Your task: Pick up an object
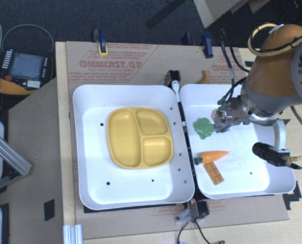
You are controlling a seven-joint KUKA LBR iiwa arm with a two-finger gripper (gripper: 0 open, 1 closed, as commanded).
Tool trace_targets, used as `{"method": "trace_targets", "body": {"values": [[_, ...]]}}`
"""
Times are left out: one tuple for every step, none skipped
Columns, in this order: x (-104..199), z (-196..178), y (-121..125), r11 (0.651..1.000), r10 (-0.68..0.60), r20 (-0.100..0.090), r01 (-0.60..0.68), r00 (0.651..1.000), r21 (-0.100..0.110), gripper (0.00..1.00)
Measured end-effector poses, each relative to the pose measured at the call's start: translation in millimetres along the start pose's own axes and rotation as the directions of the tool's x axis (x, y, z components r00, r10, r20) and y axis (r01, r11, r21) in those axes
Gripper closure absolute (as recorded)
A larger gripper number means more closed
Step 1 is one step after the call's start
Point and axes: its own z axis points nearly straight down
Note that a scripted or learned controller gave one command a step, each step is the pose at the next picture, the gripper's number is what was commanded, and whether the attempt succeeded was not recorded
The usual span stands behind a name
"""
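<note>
Brown ridged plastic wafer (214,174) and orange plastic carrot (212,157) lie near the right white bin's (252,184) front edge.
Gripper (221,120) beside the green leafy toy (203,127); fingers' state unclear, so centre over it before closing.

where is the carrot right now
The carrot lies in the right bin, near its left wall, just below the green toy and right above the small brown block. The gripper is over the green toy's right side.

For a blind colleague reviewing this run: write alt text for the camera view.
A grey and orange robot arm reaches in from the right, its gripper low over the right white bin beside a green toy. A toy carrot and a brown waffle-like piece lie nearer the front of that bin. The left white bin holds a yellow divided plate.
</note>
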Motion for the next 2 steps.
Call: {"method": "trace_targets", "body": {"values": [[42,-3,-17,1.0,0.001,0.001,-0.001,1.0,0.0,1.0],[89,5,-27,1.0,0.0,0.001,0.0,1.0,0.0,1.0]]}}
